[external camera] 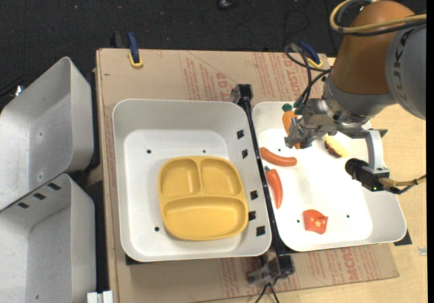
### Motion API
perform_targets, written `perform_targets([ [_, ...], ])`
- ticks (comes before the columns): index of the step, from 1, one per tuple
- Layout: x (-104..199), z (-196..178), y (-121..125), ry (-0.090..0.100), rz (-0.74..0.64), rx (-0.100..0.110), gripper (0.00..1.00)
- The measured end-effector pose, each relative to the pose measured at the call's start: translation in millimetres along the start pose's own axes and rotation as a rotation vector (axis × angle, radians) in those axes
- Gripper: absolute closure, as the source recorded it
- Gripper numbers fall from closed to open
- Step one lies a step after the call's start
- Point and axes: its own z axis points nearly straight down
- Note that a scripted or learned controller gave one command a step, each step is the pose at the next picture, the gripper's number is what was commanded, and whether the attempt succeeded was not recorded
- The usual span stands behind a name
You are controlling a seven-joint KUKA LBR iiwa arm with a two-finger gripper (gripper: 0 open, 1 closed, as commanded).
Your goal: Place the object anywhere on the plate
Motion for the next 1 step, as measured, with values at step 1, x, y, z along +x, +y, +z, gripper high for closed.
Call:
perform_targets([
  [1, 50.1, -5.8, -3.5, -0.001, 0.0, -0.001, 1.0],
])
